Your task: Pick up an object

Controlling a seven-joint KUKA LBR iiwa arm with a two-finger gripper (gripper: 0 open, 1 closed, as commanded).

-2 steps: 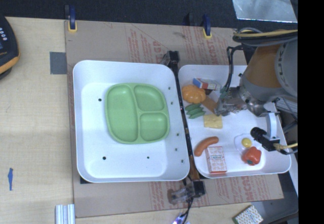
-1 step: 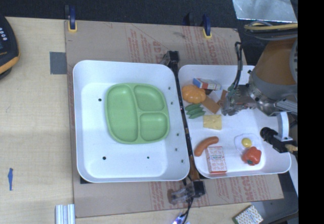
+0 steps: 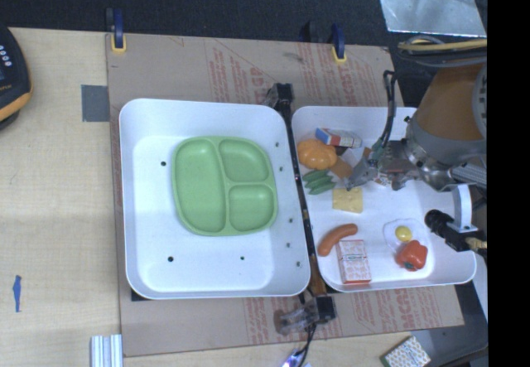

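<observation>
Nearest item to gripper (image 3: 358, 177): cheese wedge (image 3: 348, 200), in right bin (image 3: 447, 274), squarish, no clear long axis, edges roughly square to bin walls. It sits just below and left of gripper tips, possibly touching. Gripper opening: cannot tell, nothing visibly held. Sausage (image 3: 337, 239) lower, lying diagonally. Green tray (image 3: 224, 185) in left bin (image 3: 149, 266).

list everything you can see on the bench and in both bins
bins: 2, white, side by side on the bench
divided plate: 1, green, in the left bin
orange fruit: 1, orange, right bin, upper left
green pods: 1 bunch, green, below the orange fruit
cheese slice: 1, pale yellow, right bin, middle
sausage: 1, orange-red, right bin, lower left
small carton: 1, red and white, beside the sausage
tomato: 1, red, right bin, lower right
gripper: 1, dark, above the cheese slice
</observation>
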